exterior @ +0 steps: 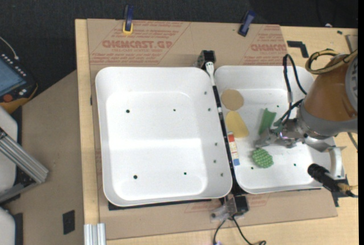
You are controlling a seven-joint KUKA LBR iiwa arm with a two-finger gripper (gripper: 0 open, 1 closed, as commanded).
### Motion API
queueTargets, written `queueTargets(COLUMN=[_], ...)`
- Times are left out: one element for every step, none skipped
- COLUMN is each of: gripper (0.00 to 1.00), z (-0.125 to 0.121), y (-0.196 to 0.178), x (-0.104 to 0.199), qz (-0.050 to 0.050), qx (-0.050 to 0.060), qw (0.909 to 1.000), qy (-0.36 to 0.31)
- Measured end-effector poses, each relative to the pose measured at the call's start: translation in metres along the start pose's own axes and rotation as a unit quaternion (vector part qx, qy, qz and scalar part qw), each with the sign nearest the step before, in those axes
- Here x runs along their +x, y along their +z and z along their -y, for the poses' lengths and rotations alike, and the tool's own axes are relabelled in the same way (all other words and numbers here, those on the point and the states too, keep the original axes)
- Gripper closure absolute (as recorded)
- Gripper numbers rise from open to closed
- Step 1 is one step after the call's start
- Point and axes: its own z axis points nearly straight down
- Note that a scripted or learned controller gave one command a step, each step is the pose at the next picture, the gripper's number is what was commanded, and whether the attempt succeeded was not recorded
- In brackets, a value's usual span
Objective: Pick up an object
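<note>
The gripper (266, 137) hangs low in the right bin (250, 181) between the green block (266, 120) and green ball (262, 157); its opening I cannot tell. Best centre on 1 object before closing.

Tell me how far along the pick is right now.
Done: the arm has reached into the right bin and the gripper is low among the objects. In hand: it sits between the green block and the green round piece; no grasp is visible. Left: securing an object and lifting it.
</note>
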Motion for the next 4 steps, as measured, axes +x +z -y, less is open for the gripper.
queueTargets(gripper=[0.00,0.00,1.00,1.00], z=[-0.041,-0.045,-0.047,-0.031], y=[-0.089,-0.015,-0.030,-0.123], x=[-0.030,0.002,-0.001,0.104], qz=[0.004,-0.001,0.002,-0.001], qx=[-0.010,-0.001,-0.005,-0.009], qw=[0.9999,1.0000,1.0000,0.9999], qy=[-0.002,-0.003,-0.002,-0.007])
